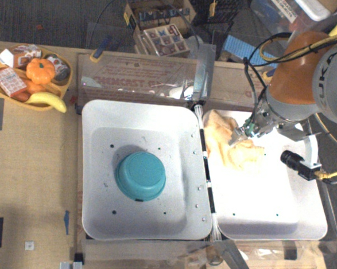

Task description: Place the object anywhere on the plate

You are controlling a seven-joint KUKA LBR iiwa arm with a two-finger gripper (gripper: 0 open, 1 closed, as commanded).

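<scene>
While the arm [311, 66] reaches in from the right, its pincer [246, 131] is seen low over the far-left corner of the right bin [277, 219], at the edge of a pale, overexposed heap [231, 144] of what appear to be soft yellowish objects. Whether the pincer is open or closed cannot be told; glare and the wrist's own bulk hide that detail, and nothing can be confirmed as gripped. The object to be moved is judged to lie in that heap, close against the wall shared with the left bin [100, 126]. A teal plate [141, 175], seen as a round upturned dish, sits alone near the middle of the left bin, well apart from the heap. A small bowl [28, 78] of toy fruit and boxes is set on the desk [20, 195] at far left, clear of the work.

Several risks are judged to remain. Because the pieces are crowded together, two could be caught at once, or only a loose fold pinched, and the load could be shed during the carry over the dividing wall. With the heap pressed against that wall, the pincer could be knocked against the rim on the way down or out. The plate's domed surface could also let a soft or rounded piece slide off once released.
</scene>
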